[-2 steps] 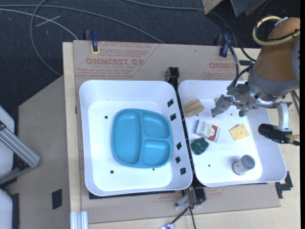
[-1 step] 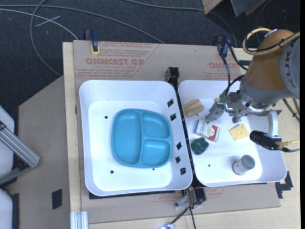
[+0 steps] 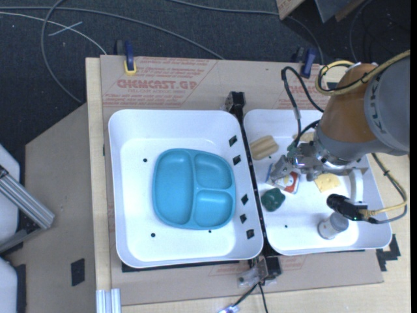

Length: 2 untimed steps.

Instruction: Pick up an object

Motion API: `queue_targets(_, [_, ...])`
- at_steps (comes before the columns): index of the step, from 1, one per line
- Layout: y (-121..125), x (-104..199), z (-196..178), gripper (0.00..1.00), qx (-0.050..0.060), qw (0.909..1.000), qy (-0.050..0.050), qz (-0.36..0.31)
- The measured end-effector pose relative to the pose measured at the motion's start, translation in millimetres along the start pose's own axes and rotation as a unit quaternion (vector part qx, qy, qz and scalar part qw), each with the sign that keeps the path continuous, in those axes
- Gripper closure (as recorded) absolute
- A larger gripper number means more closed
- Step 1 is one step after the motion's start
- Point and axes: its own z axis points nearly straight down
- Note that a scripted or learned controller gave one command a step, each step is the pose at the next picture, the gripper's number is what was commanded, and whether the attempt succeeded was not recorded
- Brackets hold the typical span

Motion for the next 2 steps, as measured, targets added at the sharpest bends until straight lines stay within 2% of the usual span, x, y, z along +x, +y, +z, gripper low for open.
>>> queue_targets(1, [3, 1, 21, 0.00, -0.004, 1.0000, 0.001, 0.000])
queue_targets(2, [6, -4, 6, 1.00, -0.012, 0.9999, -0.005, 0.001])
